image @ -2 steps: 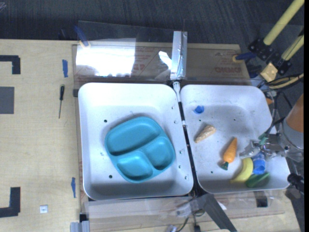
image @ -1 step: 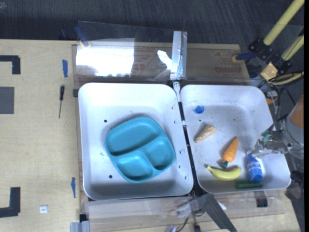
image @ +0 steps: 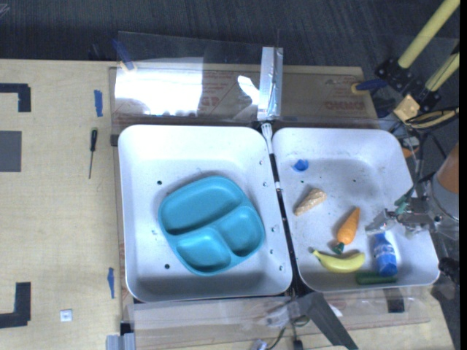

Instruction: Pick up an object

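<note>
The gripper (image: pixel 400 216) hangs low at the right bin's (image: pixel 343 138) right wall, and I cannot tell its state. Just below it stands a small blue bottle (image: pixel 384 254), long axis running away from it. A carrot (image: pixel 349 225) lies to its left (tilted), and a banana (image: pixel 339 261) beyond and lower. The right wall crowds any approach; open floor lies leftward.

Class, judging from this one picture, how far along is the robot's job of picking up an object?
Done: the gripper has reached the right white bin, near its right wall. In hand: nothing visibly; the orange plastic carrot, yellow toy banana, blue-labelled bottle, tan bread piece and small blue cap all lie on the bin floor. Left: grasping and lifting one.
</note>
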Controlling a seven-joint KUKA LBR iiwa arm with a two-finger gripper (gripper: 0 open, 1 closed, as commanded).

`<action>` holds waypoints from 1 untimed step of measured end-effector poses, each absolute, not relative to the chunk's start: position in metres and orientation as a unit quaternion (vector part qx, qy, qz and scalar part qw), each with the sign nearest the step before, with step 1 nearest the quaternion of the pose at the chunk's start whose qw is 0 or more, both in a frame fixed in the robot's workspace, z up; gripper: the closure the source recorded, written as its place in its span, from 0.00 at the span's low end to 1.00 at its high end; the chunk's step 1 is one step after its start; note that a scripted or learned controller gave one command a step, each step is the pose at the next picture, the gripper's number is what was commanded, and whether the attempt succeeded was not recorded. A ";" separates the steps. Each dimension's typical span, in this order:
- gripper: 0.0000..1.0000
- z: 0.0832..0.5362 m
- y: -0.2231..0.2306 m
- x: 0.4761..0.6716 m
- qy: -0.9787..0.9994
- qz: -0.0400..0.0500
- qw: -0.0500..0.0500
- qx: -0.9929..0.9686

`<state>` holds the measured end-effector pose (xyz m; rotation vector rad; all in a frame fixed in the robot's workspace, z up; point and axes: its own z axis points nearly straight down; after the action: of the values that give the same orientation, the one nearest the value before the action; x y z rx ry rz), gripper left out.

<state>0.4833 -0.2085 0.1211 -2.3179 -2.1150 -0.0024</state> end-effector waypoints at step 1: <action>0.00 0.087 -0.173 0.481 -0.673 -0.001 -0.003 -0.740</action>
<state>0.4808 -0.1735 0.0871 -2.3289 -2.1169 -0.0029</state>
